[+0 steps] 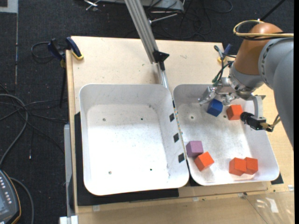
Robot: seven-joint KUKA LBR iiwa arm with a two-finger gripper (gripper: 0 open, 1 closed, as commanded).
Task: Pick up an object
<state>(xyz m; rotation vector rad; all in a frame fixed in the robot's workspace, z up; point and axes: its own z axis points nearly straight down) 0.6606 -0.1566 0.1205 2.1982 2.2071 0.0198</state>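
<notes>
One blue cube (215,108) sits just beneath the gripper (216,98), whose grip state I cannot tell; an orange cube (234,112) lies beside it.

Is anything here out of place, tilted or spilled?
Nothing stands out. The blue block, purple block and orange blocks all lie inside the right bin, none spilled onto the bench.

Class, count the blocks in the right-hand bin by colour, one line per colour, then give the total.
Orange blocks: 4
Blue block: 1
Purple block: 1
Total: 6
</notes>
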